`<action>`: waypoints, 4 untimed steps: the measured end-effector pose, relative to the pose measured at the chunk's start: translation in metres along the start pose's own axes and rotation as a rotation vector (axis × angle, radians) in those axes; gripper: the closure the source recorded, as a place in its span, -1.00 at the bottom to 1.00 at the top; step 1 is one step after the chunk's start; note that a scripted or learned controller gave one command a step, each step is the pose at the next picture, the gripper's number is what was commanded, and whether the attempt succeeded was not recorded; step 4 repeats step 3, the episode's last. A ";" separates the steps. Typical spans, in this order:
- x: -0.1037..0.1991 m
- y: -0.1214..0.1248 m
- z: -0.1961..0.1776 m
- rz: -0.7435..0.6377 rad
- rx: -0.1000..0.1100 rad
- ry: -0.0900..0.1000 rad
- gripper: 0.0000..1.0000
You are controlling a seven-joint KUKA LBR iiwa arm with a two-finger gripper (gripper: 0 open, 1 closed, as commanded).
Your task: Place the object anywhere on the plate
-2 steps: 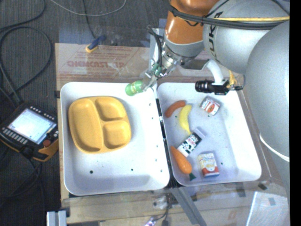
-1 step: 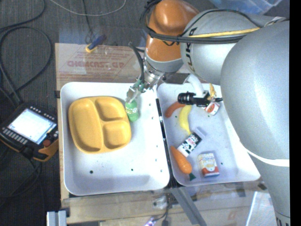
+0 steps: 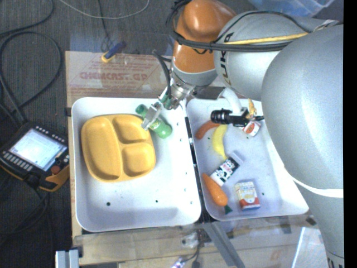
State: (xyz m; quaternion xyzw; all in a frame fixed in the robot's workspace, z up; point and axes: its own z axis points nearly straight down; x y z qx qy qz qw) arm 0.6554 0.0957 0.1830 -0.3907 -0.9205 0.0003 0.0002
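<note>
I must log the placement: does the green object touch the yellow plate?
Cannot tell. In the camera view the green object sits at the plate's right rim under the gripper; contact or gap is not plain.

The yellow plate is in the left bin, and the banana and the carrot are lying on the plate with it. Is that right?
Not quite. The camera view shows the yellow plate in the left bin, but the banana and the carrot aren't on it. They lie in the right bin, among other small items.
</note>
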 end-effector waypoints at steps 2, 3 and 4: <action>0.003 0.016 -0.087 0.078 0.000 -0.003 -1.00; 0.065 0.044 -0.041 -0.024 0.001 0.000 -1.00; 0.065 0.044 -0.041 -0.024 0.001 0.000 -1.00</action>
